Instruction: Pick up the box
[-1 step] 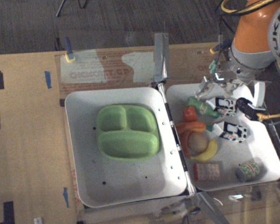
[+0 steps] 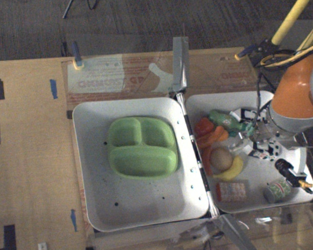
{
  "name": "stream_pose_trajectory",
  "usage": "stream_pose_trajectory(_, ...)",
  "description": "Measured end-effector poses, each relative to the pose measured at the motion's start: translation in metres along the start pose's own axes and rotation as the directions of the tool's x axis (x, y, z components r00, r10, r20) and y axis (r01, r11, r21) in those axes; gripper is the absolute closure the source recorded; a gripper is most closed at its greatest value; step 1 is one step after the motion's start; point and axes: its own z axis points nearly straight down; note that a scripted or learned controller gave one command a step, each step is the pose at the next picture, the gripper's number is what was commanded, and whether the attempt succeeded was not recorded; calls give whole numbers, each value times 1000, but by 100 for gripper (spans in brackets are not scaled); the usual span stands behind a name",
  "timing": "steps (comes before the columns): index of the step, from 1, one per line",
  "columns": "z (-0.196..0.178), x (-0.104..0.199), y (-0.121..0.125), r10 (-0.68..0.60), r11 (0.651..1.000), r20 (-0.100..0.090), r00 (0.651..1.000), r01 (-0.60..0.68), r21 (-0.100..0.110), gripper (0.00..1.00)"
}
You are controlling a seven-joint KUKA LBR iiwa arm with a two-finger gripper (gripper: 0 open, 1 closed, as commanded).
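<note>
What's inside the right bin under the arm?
The right bin holds a box, banana, potato, green bottle and can. The arm hides its far corner.

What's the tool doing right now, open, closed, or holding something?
Tool: cannot be told. It sits low over the right bin amid clutter, apart from the box near the bin's front edge.

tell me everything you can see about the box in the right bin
The box is small, flat and rectangular, pinkish red with pale print too blurred to read; it looks like cardboard. It lies flat near the front edge of the right bin, just below the banana, apart from the can to its right.
</note>
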Motion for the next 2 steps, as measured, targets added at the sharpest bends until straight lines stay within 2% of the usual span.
stream_pose_trajectory(1, 3, 34, -23, 165, 986, 12, 986, -165, -33, 0)
stream_pose_trajectory(2, -257, -6, 24, 265, 964, 1, 964, -265, 28, 0)
